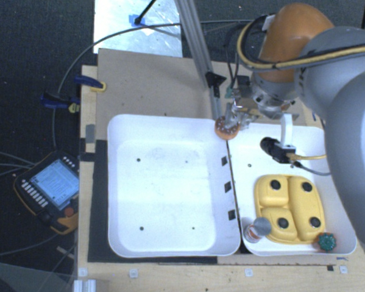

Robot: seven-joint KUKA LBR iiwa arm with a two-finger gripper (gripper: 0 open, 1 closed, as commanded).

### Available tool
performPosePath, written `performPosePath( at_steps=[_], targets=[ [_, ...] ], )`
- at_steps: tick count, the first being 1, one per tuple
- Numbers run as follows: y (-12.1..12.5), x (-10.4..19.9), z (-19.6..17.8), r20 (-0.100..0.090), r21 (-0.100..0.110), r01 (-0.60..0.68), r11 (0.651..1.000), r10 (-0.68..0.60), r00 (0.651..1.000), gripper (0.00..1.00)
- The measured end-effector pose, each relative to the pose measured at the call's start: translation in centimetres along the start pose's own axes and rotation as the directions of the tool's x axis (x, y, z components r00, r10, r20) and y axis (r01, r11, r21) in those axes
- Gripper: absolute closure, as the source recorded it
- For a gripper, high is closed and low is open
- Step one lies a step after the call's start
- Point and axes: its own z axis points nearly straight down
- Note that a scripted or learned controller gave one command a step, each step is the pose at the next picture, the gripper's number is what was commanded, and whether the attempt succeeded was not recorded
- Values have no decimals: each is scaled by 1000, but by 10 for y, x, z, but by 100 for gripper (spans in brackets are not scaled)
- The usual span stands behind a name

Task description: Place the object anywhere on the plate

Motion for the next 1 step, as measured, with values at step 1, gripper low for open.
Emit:
performPosePath(
  at_steps=[1],
  targets=[
    [1,53,5,-1,0,1,1000,-1,1000,100]
  ],
)
